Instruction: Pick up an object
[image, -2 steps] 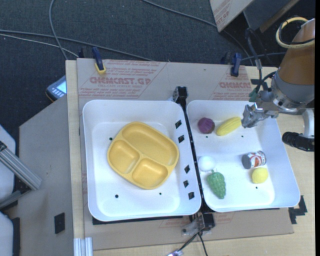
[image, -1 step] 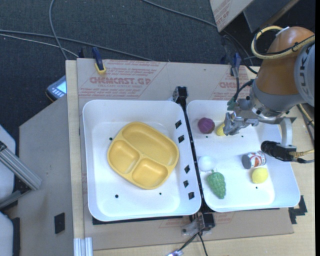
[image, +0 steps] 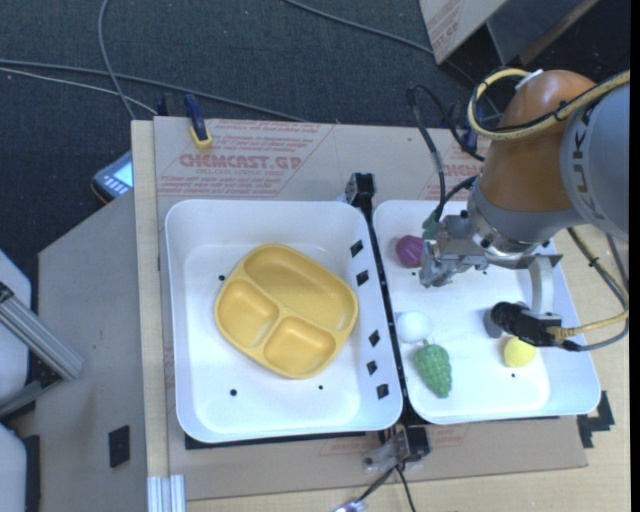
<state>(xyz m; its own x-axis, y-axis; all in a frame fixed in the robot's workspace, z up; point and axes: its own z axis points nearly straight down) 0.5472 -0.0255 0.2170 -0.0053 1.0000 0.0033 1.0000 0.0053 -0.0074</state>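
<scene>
In the right bin (image: 478, 400), my gripper (image: 436, 275) hangs low near the far left corner. Just to its left, close beside it, lies a small purple object (image: 408, 249). A white ball (image: 412, 324) rests nearer the front by the divider, and a green knobbly object (image: 434, 367) lies just in front of that. At the right side of the same bin sits a yellow ball (image: 519, 352). I see nothing held by the gripper.
The left bin (image: 190, 330) holds a yellow divided plate (image: 286, 309) at its middle. A black-clipped divider (image: 372, 300) separates the two bins. The grey and orange arm (image: 530, 150) looms over the right bin's far edge. Cables trail behind the bench.
</scene>
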